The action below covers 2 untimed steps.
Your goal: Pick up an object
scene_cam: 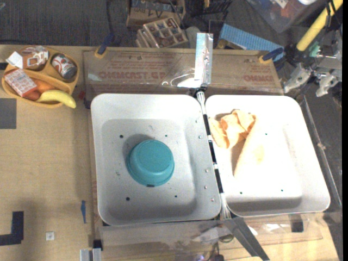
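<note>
Lying upside down in the left bin [109,113], the teal bowl [151,162] could slip from a grasp on its smooth dome, while the end effector [304,75] state cannot be told.

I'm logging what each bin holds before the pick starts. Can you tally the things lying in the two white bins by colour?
Teal: 1, an upturned bowl in the left bin.
Orange-yellow: 1, a crumpled cloth in the right bin.
Total: 2
</note>
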Motion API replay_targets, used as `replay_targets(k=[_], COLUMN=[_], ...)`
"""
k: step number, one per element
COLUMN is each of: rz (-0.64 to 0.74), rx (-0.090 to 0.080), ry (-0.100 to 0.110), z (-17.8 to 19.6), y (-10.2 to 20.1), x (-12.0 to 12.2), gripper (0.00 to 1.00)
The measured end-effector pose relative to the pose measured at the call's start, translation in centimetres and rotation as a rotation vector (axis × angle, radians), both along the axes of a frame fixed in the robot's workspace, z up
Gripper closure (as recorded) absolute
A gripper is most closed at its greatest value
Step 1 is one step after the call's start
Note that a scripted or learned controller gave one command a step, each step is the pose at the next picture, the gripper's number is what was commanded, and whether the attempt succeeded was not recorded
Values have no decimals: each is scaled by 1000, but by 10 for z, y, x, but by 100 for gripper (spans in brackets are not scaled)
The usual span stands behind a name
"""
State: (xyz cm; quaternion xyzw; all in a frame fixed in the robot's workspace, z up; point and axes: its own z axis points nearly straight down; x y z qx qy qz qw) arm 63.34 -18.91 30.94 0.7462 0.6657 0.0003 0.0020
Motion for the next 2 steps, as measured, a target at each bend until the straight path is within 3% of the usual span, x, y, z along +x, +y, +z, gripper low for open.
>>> replay_targets(k=[1,2], rz=[-71,35], rx=[2,2], ry=[3,-2], z=[-129,-214], y=[34,67], x=[34,35], gripper=[0,0])
